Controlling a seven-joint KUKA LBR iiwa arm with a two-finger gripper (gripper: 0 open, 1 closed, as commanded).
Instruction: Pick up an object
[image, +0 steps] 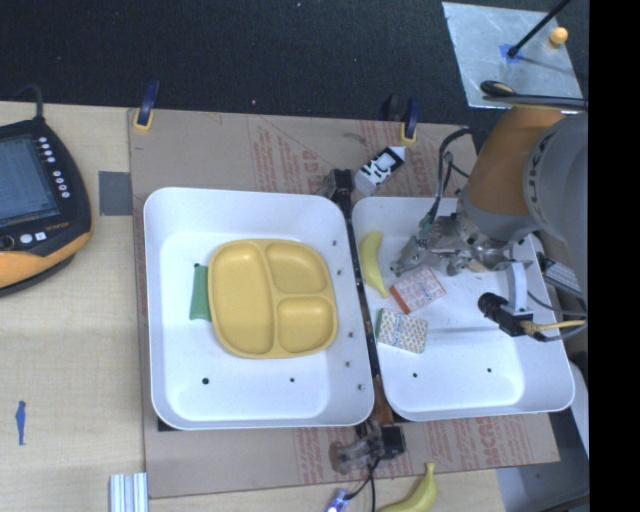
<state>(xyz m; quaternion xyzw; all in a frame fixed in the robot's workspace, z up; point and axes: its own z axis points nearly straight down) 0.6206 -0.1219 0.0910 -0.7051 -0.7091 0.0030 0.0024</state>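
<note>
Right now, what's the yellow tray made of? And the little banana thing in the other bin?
The yellow tray looks like moulded plastic: smooth, one even colour, rounded compartments, a soft sheen. The little banana is probably a plastic toy too, since its skin looks evenly yellow and unmarked, but it's too small here to be sure. Both white bins also look like smooth plastic.

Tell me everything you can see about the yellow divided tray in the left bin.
The yellow tray looks like smooth plastic, rounded, with three compartments: one long on its left, two smaller on its right. It lies flat, slightly turned, in the middle of the left bin. A green object sticks out from under its left edge.
</note>
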